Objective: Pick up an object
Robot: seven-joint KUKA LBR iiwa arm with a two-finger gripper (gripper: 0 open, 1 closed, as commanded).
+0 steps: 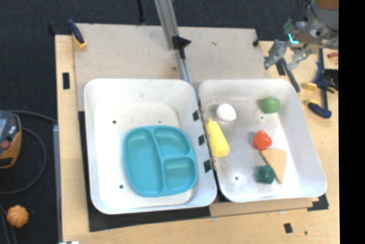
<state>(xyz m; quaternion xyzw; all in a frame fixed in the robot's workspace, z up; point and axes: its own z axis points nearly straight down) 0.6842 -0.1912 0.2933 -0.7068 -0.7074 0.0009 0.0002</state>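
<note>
My gripper [283,56] hangs above the bench just past the right bin's far right corner, fingers spread and nothing between them. In the right bin [308,140] lie a white egg-shaped object [226,112], a yellow banana-like piece [217,138], a green round object [270,104], a red ball [262,139], a tan wedge [276,162] and a small dark green object [264,174]. The green object is the nearest to the gripper.
The left bin [102,106] holds a blue divided plate [160,159]. A metal post [165,9] stands behind the bins. Blue and yellow clamps [320,101] lie at the right edge. An orange ball [17,215] sits off the bench at lower left.
</note>
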